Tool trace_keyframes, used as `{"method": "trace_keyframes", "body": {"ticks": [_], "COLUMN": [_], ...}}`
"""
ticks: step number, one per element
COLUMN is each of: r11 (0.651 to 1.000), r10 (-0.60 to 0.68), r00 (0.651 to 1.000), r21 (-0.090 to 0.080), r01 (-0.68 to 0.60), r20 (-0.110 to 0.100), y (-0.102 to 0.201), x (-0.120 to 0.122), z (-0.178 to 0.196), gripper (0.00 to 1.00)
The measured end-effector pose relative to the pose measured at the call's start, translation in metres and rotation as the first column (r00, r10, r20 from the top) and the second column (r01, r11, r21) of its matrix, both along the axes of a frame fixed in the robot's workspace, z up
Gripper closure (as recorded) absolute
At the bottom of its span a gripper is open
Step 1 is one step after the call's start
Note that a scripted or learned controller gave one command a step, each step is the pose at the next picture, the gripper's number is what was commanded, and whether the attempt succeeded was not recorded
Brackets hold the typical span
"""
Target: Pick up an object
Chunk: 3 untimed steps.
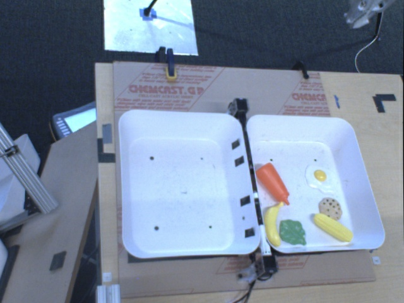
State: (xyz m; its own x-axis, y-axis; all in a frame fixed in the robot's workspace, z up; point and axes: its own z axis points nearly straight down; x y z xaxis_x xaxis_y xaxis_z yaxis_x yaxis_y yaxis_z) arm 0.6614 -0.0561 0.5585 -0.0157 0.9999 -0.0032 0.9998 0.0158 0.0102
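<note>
- The pale grey gripper (pixel 368 4) is hanging blurred at the far right, out past the back of the worktop and carrying nothing visible. I cannot tell whether it is open or closed.
- The right-hand shallow white bin (pixel 353 137), the one lying closer to the gripper, is holding all the candidates.
- The flat white toy fried egg with a yellow yolk (pixel 320 175) is lying closest to the gripper. It is probably light but thin, so it is offering little edge to pinch.
- The orange cone-shaped toy carrot (pixel 273 180) is lying further out, near the bins' shared wall. It is looking stiff, light and smooth. Gripping across its thick middle seems best.
- The round brown speckled cookie (pixel 329 207) is sitting beyond the egg, low and flat.
- The yellow toy corn cob (pixel 332 227) is lying just past the cookie with clear space around it. It is likely rigid, and its width suits a cross grip.
- The curved yellow toy banana (pixel 273 225) is touching the green leafy piece (pixel 292 232), so the two are crowding each other.
- The left-hand white bin (pixel 183 188) is lying farthest from the gripper.
</note>
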Motion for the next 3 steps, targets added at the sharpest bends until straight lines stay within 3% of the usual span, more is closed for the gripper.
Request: {"method": "trace_keyframes", "body": {"ticks": [3], "r11": [1.000], "r10": [0.017], "r00": [1.000], "r21": [-0.003], "r01": [-0.017], "r20": [0.009], "y": [0.001], "x": [0.001], "z": [0.034], "gripper": [1.00]}}
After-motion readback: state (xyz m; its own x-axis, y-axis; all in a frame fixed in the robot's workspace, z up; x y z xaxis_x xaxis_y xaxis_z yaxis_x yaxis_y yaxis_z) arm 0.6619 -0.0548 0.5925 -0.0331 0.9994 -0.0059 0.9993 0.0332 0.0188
